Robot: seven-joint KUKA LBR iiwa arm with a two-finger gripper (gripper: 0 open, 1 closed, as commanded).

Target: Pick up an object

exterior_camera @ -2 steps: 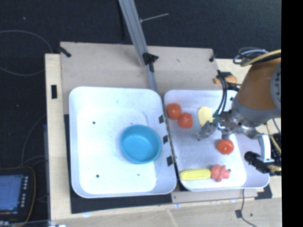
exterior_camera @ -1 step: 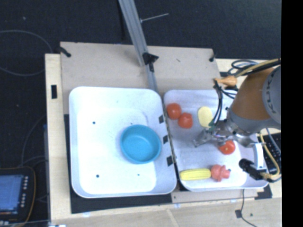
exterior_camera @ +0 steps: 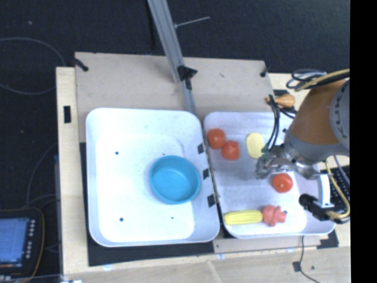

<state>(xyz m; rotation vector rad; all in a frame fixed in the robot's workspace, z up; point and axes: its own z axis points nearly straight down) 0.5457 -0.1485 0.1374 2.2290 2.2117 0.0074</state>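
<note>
Claw low in the right bin, its grip state impossible to tell.

Nearest pickable is a red tomato just lower right of it; a yellow fruit sits just above. Round items may roll away if the descent lands off-centre. Farther left, a blue bowl occupies the other bin.

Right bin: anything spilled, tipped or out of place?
Nothing stands out. The right bin holds three red tomatoes, a pale yellow piece, a corn cob and a pink toy, all lying inside its walls. The blue bowl sits upright in the left bin. The gripper is low among the items.
</note>
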